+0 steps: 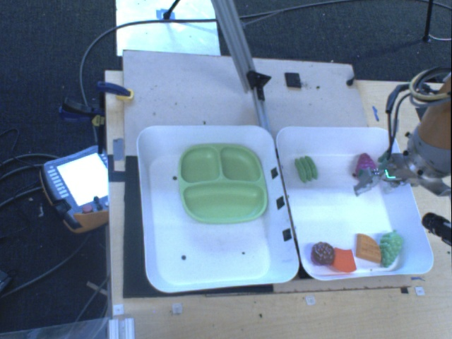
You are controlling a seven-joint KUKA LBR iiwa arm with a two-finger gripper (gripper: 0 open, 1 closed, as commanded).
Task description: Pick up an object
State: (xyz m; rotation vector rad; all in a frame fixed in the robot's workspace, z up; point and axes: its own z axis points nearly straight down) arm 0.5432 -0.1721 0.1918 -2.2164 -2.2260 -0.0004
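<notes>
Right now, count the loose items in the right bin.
6: green pods upper left; purple piece by the gripper; brown ball, red piece, orange piece, green broccoli along the front.

In the right bin (332, 210) lie six small toy foods. A green pea pod (306, 169) rests near the upper left, angled slightly. A purple-pink piece (365, 164) sits by the upper right wall. Along the bottom wall, left to right, sit a dark brown round piece (323, 253), an orange-red wedge (344, 260) touching it, an orange slab (368, 248), and a green broccoli-like clump (391, 246) in the corner.
</notes>
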